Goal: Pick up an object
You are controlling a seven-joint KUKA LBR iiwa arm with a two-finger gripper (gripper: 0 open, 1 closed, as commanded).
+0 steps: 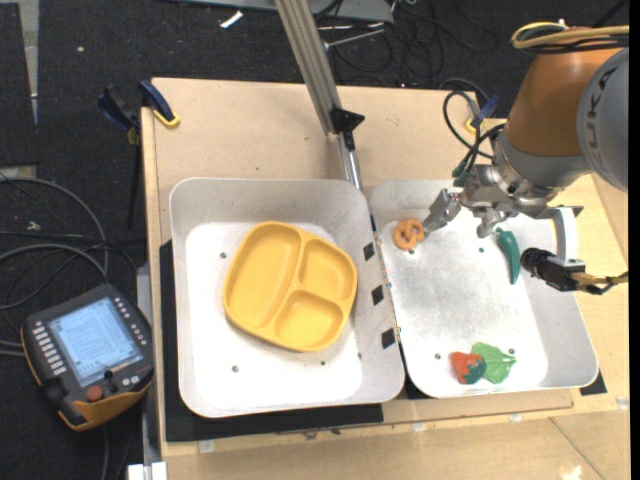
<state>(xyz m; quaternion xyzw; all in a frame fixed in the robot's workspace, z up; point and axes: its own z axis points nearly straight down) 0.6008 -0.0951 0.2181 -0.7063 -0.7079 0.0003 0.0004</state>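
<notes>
A small orange ring-shaped toy [407,234] lies in the right bin [455,298], close to its back left corner. My gripper [463,219] hovers over the back of that bin, just right of the ring, and it is open with nothing between its fingers. The left fingertip [438,211] reaches toward the ring. A green pepper-shaped toy [511,254] lies just right of the gripper. Near the bin's front edge sits a red and green toy [483,365].
A yellow divided plate [290,286] sits in the left bin [200,268]. A slanted metal pole [318,68] rises behind the divider between the bins. A teach pendant [88,350] lies on the floor to the left. Cables hang around the wrist at the right.
</notes>
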